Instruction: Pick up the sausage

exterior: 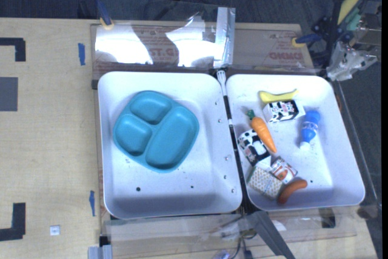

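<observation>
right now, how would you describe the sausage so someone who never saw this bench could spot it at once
Look in the right-hand white bin, at its near edge. The sausage lies there, just right of a small patterned packet. It is a short, curved, reddish-brown link, darker and stubbier than the orange carrot farther up the bin.

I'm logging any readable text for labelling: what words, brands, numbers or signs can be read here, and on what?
Cardboard sheet behind the bins: red print near its right end, seemingly upside down, too blurred to read.
Small packet beside the sausage: orange and white label, too small to read.
Two cow-patterned cartons: black patches, no legible words.
Nothing else carries text.
</observation>
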Available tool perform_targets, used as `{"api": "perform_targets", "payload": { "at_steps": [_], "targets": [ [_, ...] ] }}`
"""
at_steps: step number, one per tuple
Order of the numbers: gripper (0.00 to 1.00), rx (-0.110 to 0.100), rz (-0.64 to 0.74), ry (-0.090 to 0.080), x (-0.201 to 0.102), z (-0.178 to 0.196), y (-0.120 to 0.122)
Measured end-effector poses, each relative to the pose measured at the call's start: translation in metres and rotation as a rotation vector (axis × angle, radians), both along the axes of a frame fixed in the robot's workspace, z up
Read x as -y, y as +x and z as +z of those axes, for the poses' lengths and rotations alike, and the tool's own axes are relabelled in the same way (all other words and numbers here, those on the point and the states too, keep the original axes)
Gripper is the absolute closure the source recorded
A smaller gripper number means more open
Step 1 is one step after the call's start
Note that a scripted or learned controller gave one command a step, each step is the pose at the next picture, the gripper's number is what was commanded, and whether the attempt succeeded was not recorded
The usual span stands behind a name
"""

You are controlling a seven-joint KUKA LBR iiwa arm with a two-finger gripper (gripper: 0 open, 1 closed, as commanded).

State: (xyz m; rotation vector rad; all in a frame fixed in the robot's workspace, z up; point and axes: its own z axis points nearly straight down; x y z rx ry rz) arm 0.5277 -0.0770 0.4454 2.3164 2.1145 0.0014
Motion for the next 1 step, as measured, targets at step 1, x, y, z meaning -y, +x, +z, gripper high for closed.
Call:
{"api": "perform_targets", "payload": {
  "at_steps": [1],
  "targets": [
    [1.00,0.004,0.003,-0.002,-0.0013,0.0103,0.0014]
  ]
}}
